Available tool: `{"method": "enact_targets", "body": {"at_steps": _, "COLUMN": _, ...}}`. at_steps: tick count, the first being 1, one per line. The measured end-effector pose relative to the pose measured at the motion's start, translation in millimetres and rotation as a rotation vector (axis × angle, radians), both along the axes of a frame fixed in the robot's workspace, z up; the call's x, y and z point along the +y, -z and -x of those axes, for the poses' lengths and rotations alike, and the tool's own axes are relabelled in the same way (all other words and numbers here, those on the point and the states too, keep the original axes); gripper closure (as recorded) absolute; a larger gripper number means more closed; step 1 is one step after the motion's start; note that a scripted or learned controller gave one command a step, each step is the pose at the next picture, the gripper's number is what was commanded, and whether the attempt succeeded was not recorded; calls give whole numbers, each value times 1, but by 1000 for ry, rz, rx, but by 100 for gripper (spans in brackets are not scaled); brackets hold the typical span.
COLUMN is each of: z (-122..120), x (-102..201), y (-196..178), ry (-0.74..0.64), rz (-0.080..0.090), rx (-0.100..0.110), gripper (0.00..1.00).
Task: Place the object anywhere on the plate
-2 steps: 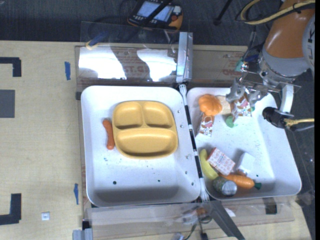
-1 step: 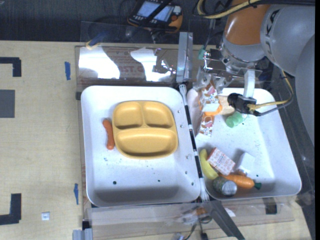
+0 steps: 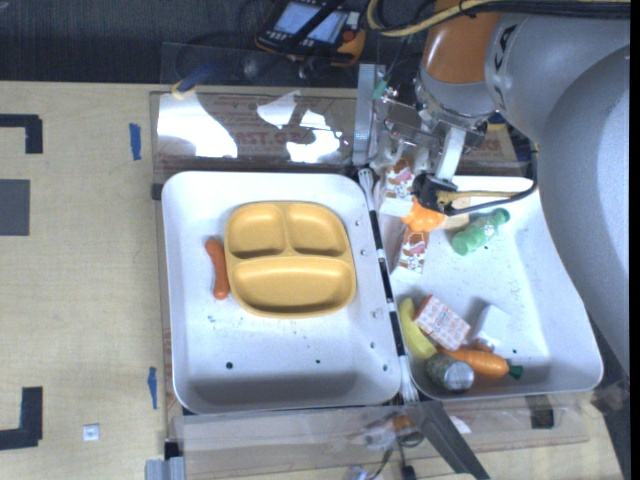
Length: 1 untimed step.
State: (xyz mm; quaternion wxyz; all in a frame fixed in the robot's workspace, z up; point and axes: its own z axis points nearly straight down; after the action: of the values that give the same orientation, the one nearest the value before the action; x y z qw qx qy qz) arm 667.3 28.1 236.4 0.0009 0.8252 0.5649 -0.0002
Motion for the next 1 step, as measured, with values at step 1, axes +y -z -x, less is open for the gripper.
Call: {"method": "enact_targets", "body": {"at_steps": 1, "z": 5, "x": 75, "y": 56, "ry": -128, "rz": -2, "rx": 8, "gripper": 100}}
